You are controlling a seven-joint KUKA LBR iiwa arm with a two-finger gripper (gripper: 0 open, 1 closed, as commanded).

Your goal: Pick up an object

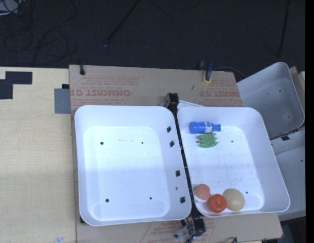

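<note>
- Two white bins are seen side by side on a bench: the left bin (121, 161) and the right bin (238, 166). Everything that could be picked up lies in the right bin.
- Five small things are counted in all, one of each kind.
- One blue bottle (204, 127) lies on its side near the far rim of the right bin, with its pale cap towards the right. It is judged to be light, stiff plastic, smooth and likely to roll. It would best be taken across the middle of its body, with the jaws set across its length.
- One green leafy toy (207, 140) lies just beside the bottle, on the near side. It looks small, low and knobbly, perhaps soft. A hold across its narrow width is suggested, though little height is offered.
- One pink piece (201, 191) rests against the near left wall of the right bin. It looks flat and shell-like, and what it is made of cannot be told. The closeness of the wall would make a hold awkward.
- One red ball (217, 203) lies at the near rim, touching the pink piece and the tan ball. It is judged smooth, round and apt to slip.
- One tan ball (234, 199) lies just right of the red one. It is the largest round thing, and a hold across its widest part is suggested.
- The bottle, being well apart from the walls, is judged the easiest choice.
</note>
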